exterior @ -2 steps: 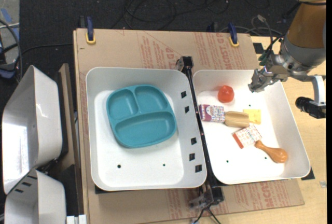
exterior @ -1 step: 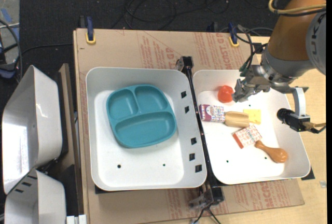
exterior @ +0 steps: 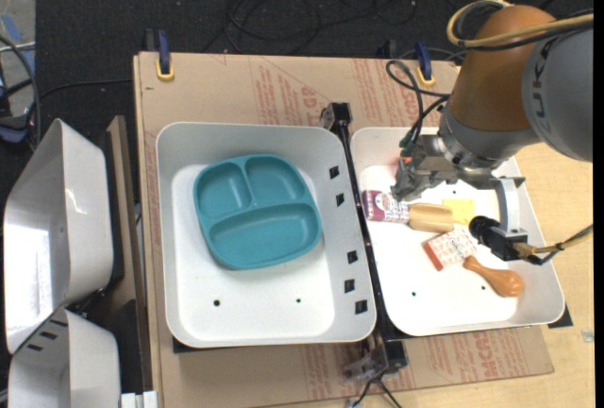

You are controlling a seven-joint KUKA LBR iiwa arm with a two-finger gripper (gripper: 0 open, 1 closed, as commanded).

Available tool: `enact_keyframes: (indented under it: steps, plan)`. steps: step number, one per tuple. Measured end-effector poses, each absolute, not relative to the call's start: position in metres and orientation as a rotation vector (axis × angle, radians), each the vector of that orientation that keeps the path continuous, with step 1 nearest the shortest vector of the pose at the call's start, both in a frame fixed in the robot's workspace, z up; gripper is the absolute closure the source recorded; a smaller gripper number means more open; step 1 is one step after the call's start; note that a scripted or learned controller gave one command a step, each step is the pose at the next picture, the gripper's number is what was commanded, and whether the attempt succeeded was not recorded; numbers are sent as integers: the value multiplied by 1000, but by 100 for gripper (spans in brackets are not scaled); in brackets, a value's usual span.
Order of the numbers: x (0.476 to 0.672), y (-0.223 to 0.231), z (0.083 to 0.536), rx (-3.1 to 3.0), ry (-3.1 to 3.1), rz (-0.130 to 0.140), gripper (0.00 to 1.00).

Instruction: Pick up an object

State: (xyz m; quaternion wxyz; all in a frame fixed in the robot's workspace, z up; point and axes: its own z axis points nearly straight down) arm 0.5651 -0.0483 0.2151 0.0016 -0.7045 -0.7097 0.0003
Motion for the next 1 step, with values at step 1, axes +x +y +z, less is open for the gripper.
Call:
enact_keyframes:
  steps: [1]
  plan:
    - [531, -5, 218, -2213, -2225, 3, 100]
